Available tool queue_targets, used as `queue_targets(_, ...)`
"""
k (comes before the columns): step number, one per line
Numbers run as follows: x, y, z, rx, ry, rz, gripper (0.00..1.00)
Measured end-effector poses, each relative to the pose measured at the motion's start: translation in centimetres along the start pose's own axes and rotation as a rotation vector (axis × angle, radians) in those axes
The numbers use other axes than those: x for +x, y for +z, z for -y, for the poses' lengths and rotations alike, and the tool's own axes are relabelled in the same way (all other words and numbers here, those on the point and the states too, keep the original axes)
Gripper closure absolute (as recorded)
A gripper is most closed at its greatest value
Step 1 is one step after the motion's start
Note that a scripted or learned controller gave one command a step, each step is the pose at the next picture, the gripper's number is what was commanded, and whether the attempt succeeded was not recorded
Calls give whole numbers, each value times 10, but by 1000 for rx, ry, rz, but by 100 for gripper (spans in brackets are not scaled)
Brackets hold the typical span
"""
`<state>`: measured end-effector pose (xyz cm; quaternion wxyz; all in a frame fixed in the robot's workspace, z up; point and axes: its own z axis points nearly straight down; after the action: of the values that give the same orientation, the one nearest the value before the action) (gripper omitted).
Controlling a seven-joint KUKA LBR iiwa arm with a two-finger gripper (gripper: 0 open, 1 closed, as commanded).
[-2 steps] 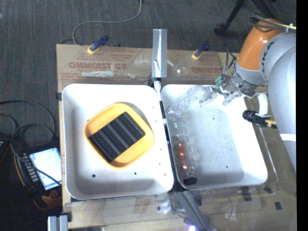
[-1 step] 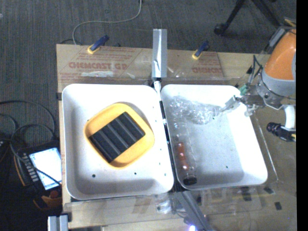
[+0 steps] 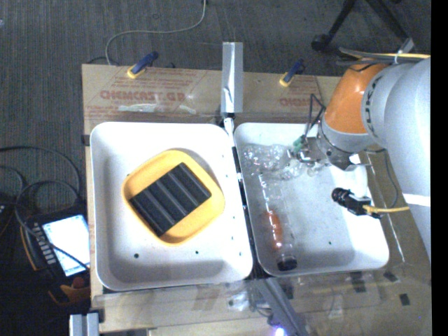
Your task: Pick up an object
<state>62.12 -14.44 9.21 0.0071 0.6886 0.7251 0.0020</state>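
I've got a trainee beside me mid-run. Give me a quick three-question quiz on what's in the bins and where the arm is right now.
1. True or false: the yellow tray with the black ribbed insert lies in the right bin.
2. Which item lies lengthwise near the right bin's front edge?
A. a clear plastic bottle
B. a blue clamp
C. a tablet
3. Fill in: the gripper sits over the right bin's ____ end, next to the crumpled clear plastic.

Key: 1 false, it lies in the left bin; 2 A; 3 far (back).
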Motion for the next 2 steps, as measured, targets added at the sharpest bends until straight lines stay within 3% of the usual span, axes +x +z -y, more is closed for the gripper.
queue_targets(1,2,3,-34,40,-19,-5,0)
queue_targets(2,16,3,-39,45,-65,16,0)
